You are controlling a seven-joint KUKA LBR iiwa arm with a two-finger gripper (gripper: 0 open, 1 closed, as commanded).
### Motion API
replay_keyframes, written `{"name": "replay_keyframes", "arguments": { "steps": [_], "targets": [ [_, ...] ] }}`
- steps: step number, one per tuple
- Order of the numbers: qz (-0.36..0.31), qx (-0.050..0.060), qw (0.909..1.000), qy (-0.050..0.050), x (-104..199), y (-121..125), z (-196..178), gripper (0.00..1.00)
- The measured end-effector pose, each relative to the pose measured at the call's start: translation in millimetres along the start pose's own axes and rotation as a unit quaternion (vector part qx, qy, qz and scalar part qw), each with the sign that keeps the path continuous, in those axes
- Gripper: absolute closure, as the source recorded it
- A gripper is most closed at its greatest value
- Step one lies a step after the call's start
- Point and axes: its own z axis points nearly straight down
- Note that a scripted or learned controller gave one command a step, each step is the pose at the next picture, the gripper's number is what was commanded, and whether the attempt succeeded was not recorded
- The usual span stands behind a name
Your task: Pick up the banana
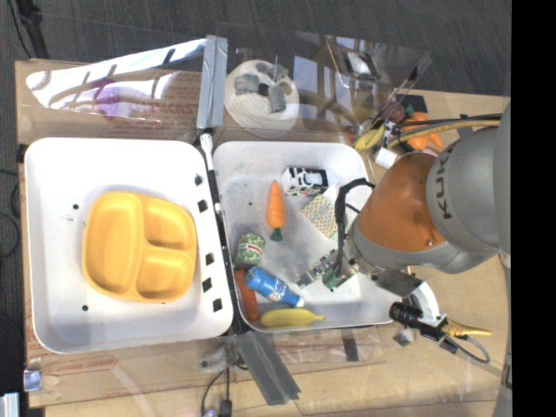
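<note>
The yellow banana [292, 318] lies along the front wall of the right bin [261, 158], near its lower middle. My gripper [325, 271] hangs low over the right bin's floor, up and to the right of the banana and apart from it. Nothing shows between its tips. The grey arm with its orange band [395, 211] covers the bin's right side.
A blue bottle [273, 287] lies just above the banana, with a red item [248, 300] to its left. A green-and-white can [250, 248], an orange carrot [276, 207], a black-and-white box [306, 179] and a patterned pack [320, 215] also lie in the right bin. A yellow divided tray [139, 246] fills the left bin.
</note>
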Motion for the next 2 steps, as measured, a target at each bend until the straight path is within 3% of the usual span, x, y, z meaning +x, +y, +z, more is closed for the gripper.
{"name": "replay_keyframes", "arguments": {
  "steps": [1,2],
  "targets": [
    [-0.055,-0.001,0.9985,-0.002,36,64,-25,1.0],
    [0.029,0.0,0.9996,-0.002,24,146,-113,1.0]
  ]
}}
